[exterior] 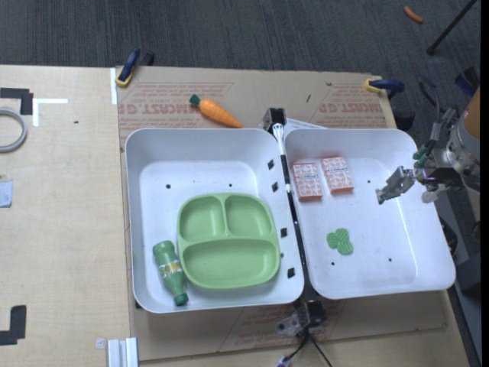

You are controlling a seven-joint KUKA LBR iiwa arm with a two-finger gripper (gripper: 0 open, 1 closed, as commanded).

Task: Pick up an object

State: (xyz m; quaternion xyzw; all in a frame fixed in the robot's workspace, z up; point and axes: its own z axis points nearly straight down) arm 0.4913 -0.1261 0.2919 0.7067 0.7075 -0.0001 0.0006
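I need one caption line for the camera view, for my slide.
Claw above the right bin, near two small boxes; green plate and bottle in left bin.

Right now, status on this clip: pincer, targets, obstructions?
Pincer over right bin, nothing between its fingers. Two boxes and green piece lie untouched. Nothing blocking them.

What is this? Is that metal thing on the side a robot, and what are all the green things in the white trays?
Yes, it's a robot arm. The camera looks down from above, and the arm reaches in from the right. Its gripper, a two-fingered hand, is over the right tray and holds nothing I can see. That tray has two small boxes and a little green leafy toy. The left tray has a green divided plate with a green bottle lying beside it. A toy carrot lies on the cardboard behind the trays.
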